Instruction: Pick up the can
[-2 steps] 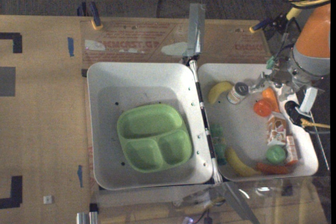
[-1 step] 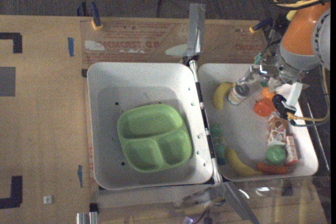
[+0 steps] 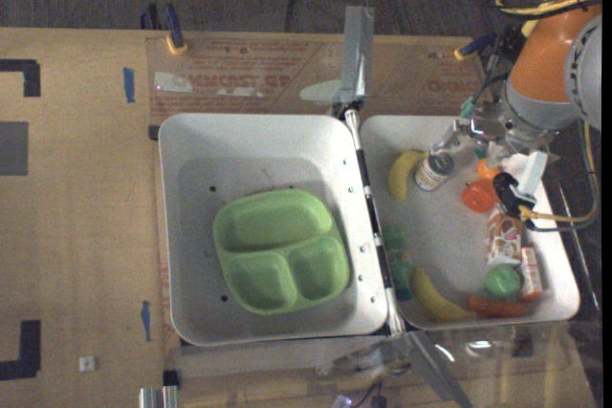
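Fingers' state I honestly couldn't tell; the gripper (image 3: 478, 134) sat over the right bin (image 3: 564, 287). Can (image 3: 432, 169) lay just left of it, probably tilted, beside a banana (image 3: 403, 173).

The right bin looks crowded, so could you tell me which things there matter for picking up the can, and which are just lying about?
For the job:
- can, lying tilted near the bin's top
- gripper, just right of it

Lying about:
- two bananas
- orange ball
- green ball
- carton
- carrot
- green tray, in the left bin
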`<state>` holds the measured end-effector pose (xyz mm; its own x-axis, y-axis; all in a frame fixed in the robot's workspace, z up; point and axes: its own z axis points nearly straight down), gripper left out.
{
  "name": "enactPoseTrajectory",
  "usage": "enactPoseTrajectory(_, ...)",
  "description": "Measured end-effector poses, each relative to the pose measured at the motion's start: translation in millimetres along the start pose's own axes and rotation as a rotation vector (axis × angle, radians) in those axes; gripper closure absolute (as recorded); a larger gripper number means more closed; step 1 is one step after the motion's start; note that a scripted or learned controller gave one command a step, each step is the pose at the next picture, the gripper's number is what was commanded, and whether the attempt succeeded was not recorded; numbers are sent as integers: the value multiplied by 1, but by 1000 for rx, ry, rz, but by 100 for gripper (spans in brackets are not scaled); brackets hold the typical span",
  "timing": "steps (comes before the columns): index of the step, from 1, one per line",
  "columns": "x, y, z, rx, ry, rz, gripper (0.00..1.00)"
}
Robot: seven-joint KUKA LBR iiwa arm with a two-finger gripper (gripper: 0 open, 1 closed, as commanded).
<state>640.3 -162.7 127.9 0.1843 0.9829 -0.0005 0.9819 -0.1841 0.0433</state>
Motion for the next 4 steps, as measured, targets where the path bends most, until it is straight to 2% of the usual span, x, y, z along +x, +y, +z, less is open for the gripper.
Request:
enactPoseTrajectory(2,6,-8,2,-10,1,172,0)
enactPoseTrajectory(3,0,-21,4,-23,9,316,0)
enactPoseTrajectory(4,-6,-30,37,43,-8,363,0)
